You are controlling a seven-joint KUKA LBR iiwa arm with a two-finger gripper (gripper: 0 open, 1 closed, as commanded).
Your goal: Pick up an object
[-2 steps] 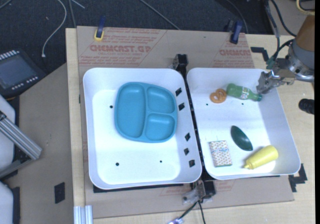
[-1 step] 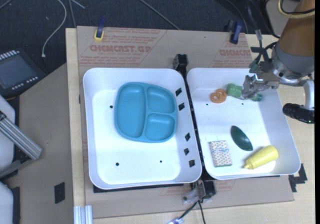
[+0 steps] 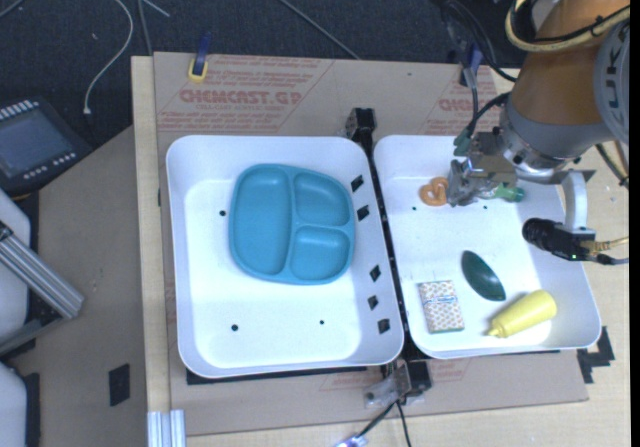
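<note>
White plastic was seen in the two shallow bins, set side by side on the bench. The left bin (image 3: 200,265) was occupied by a blue divided plate (image 3: 292,223), lying flat near its middle. The right bin (image 3: 560,335) was entered from the right by the grey arm (image 3: 560,95), whose orange band was seen above the wrist.

Four small things were found in the right bin. A yellow bottle (image 3: 521,314) was laid on its side near the front right corner, its long axis slanted up toward the right. A dark green oval piece (image 3: 484,275) was seen just behind it, and a small patterned packet (image 3: 441,306) was laid flat to their left. A small orange pretzel-shaped piece (image 3: 433,193) was placed near the back of the bin.

The gripper (image 3: 468,185) was held low over the back of that bin, just right of the orange piece, which was judged the nearest candidate for a pick. Nothing was seen between the fingers, and whether they were spread or closed could not be told. A short shift leftward was judged necessary before any closing on that piece; the other three things were left well toward the front.
</note>
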